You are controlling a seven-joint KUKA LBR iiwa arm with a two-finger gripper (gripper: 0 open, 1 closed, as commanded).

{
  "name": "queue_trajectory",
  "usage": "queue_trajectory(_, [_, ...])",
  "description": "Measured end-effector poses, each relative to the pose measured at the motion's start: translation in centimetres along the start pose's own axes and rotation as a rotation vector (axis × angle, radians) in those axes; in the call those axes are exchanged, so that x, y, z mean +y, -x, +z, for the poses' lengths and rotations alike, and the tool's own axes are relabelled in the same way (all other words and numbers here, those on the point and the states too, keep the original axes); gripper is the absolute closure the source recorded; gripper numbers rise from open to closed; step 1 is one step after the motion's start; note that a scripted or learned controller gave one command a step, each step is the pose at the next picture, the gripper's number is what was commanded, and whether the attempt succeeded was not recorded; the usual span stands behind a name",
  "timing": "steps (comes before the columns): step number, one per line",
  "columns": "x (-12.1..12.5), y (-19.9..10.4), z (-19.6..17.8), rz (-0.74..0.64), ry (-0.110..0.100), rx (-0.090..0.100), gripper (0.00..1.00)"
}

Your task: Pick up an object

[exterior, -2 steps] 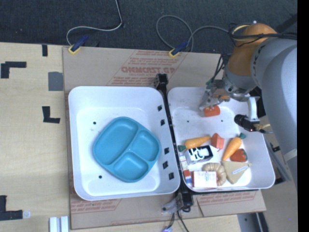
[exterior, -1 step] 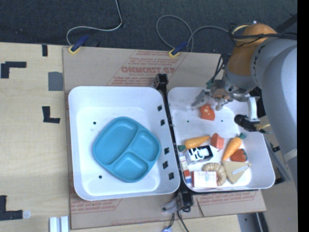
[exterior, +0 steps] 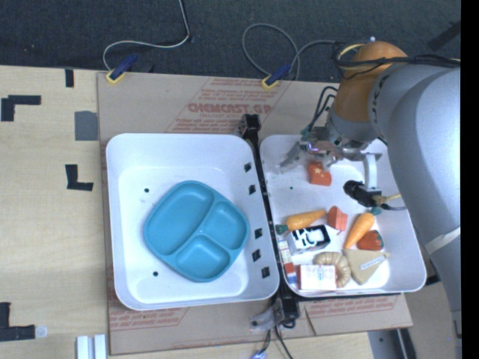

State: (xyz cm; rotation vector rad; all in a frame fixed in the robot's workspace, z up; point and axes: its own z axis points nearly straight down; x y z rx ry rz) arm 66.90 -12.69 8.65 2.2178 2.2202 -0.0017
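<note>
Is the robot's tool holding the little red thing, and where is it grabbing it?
Cannot be told. The tool sits right above the small red block in the right white bin, but a hold on it isn't visible.

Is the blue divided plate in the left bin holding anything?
Empty: all three compartments of the blue divided plate show bare blue, lying flat in the left bin.

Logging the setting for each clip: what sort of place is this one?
Likely a robot lab's pick-testing bench, not a kitchen: two white bins, left and right, sit on cardboard, toy food such as a carrot fills the right one, and cables trail behind.
</note>
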Motion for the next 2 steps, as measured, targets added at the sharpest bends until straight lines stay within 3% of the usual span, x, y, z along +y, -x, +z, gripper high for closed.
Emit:
queue_trajectory(1, [0.1, 0.0, -1.0, -0.002, 0.002, -0.002, 1.00])
queue_trajectory(2, [-8.6, -1.7, -2.9, 0.001, -0.003, 0.003, 1.00])
